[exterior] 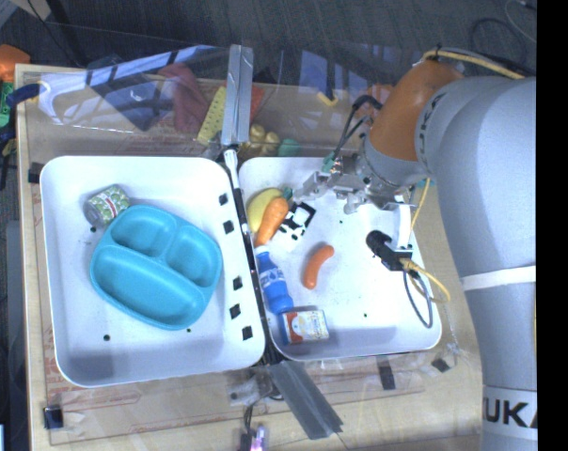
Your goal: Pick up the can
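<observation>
Lying in left bin, can (106, 202), hand (314, 194) well apart

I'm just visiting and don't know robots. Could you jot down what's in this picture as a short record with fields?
Left bin: shallow white bin holding a blue divided plastic plate and a small green-patterned can lying on its side, just beyond the plate's far left corner
Right bin: shallow white bin holding a yellow banana, an orange carrot, an orange sausage-shaped toy, a blue bottle, a small red-and-white carton
Arm: grey, orange-banded, over the right bin
Gripper: beside the banana, far from the can
</observation>
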